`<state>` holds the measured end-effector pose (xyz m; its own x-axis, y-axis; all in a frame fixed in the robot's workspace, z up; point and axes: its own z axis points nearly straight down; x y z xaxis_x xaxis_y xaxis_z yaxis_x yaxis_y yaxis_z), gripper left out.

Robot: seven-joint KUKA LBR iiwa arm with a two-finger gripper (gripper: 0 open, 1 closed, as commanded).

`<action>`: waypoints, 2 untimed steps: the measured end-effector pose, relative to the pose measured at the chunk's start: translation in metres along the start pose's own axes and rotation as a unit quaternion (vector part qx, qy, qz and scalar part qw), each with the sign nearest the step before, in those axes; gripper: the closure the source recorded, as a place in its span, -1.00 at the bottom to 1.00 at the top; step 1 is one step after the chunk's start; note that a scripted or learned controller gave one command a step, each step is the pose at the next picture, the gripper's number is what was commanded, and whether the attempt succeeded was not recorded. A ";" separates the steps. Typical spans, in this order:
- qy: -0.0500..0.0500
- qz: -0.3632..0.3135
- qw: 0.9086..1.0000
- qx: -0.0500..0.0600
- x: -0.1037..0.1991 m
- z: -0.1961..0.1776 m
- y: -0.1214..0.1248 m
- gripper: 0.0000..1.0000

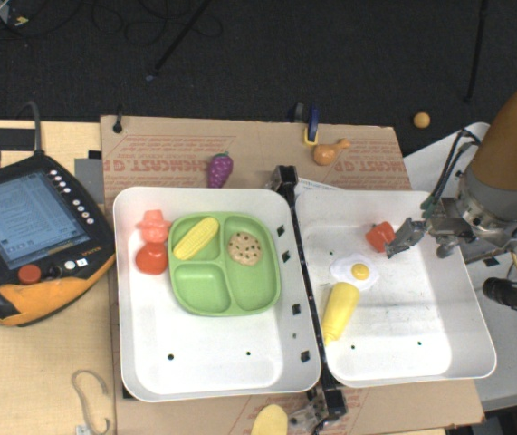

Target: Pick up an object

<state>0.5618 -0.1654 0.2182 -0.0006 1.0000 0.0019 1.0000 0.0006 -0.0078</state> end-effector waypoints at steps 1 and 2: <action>0.000 0.000 1.000 -0.001 0.000 0.045 -0.006 -1.00; 0.000 -0.001 1.000 -0.001 0.001 0.089 -0.007 -1.00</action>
